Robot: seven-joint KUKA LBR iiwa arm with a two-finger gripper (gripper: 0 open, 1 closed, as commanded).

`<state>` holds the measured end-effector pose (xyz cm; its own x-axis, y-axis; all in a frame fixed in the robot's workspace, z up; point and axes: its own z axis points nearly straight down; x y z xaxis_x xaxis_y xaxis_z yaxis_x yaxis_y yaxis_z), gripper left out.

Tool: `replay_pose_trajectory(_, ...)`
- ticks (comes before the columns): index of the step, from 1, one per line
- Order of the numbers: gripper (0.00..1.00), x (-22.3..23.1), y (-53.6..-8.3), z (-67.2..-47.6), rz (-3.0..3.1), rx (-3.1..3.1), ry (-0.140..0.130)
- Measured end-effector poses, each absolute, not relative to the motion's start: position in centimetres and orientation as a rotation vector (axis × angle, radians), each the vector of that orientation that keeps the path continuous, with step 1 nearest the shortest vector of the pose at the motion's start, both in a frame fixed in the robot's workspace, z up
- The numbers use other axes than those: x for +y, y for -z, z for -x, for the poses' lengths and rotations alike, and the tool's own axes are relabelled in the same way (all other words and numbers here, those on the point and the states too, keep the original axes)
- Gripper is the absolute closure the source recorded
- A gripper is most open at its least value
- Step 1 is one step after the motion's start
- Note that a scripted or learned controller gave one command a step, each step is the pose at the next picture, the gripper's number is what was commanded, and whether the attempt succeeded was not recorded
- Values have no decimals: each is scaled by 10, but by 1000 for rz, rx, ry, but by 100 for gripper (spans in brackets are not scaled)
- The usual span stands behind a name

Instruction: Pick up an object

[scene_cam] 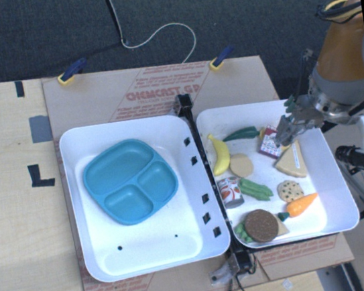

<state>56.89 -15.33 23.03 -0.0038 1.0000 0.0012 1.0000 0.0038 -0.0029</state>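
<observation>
The right bin (328,174) holds several toy foods: a banana (219,155), a green pepper (240,134), a red packet (268,143), a pale cheese wedge (293,161), a round beige cracker (242,165), a small can (231,192), a green pickle (256,189), a cookie (289,190), a carrot (302,205) and a brown burger (261,225). My gripper (282,133) hangs over the bin's back right part, just above the red packet and the top of the cheese wedge. Nothing shows held in it.
The left bin (83,210) holds a blue divided plate (130,180). A black divider with clips (201,172) runs between the bins. Cardboard (153,91) lies under both bins, with a white cable (152,37) behind it.
</observation>
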Motion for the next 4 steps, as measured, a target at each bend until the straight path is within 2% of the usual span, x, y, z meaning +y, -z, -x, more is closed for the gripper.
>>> replay_pose_trajectory(1, 100, -153, -240, -569, 2214, -2224, -2)
replay_pose_trajectory(2, 100, -78, -265, -588, 2211, -2232, 5)
replay_pose_trajectory(3, 100, -5, -338, -582, 2212, -2235, 10)
replay_pose_trajectory(4, 100, 79, -415, -595, 2211, -2237, 14)
